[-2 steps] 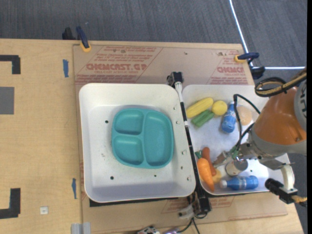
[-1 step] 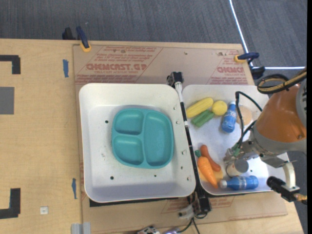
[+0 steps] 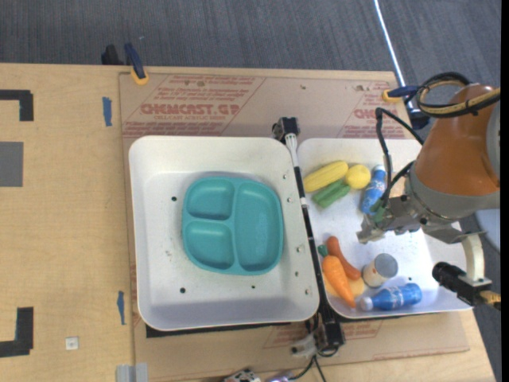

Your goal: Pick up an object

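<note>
The right bin (image 3: 413,245) holds several toys. At its far left lie a yellow corn-like piece (image 3: 326,175), a green piece (image 3: 330,193) and a small yellow lemon (image 3: 358,176). A blue bottle (image 3: 372,189) stands just right of them. Toward the near edge are an orange carrot (image 3: 342,278), a small jar with a grey cap (image 3: 381,268) and a second blue bottle (image 3: 395,297) lying on its side. My gripper (image 3: 372,231) hangs over the bin's middle, just below the upright blue bottle and above the grey-capped jar. I see nothing held in it.
The left bin (image 3: 151,237) holds a teal divided plate (image 3: 232,224). A black clamp (image 3: 285,127) sits at the far end of the rim between the bins. The grey arm with its orange band (image 3: 457,146) covers the right bin's far right corner.
</note>
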